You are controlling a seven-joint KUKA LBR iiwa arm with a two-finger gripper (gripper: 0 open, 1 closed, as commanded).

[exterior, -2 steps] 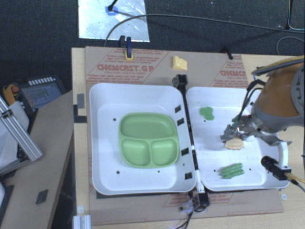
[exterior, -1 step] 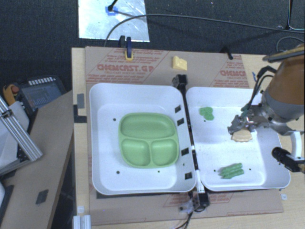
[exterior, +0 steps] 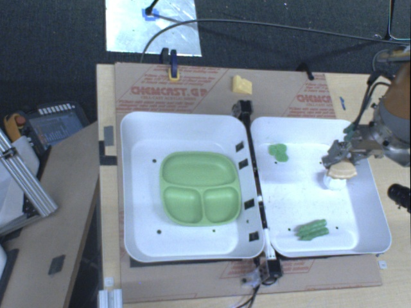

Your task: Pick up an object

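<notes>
The right bin (exterior: 366, 236) holds three loose items. A small green leafy piece (exterior: 277, 151) lies near its back left. A bundle of green beans (exterior: 312, 230) rests near its front edge. At the right side a tan, bun-like piece (exterior: 342, 170) sits over something small and white (exterior: 332, 182). My gripper (exterior: 340, 157) reaches in from the right and hangs directly over the tan piece, touching or nearly touching its top. Its body hides the contact.
The left bin (exterior: 138, 133) holds a green divided plate (exterior: 199, 188). A yellow block (exterior: 242, 84) lies on the cardboard behind the bins. A black divider with clips (exterior: 252, 185) runs between the bins. Cables cross the far side.
</notes>
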